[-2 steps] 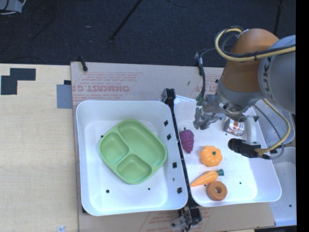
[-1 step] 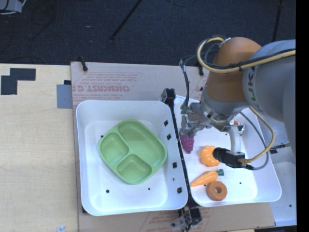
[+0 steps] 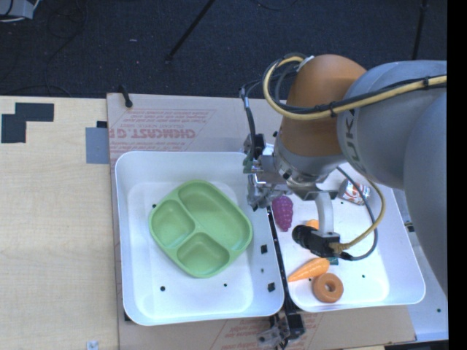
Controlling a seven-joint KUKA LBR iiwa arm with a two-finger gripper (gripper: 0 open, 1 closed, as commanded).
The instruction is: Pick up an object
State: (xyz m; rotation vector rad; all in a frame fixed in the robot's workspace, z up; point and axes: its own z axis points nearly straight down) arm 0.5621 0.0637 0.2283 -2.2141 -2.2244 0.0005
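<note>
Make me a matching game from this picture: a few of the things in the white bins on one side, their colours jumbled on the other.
Things:
1. plate
2. grapes
3. carrot
4. doughnut

Colours:
A. purple
B. tan, ring-shaped
C. light green
D. orange, tapered

Pairs: 1-C, 2-A, 3-D, 4-B
</note>
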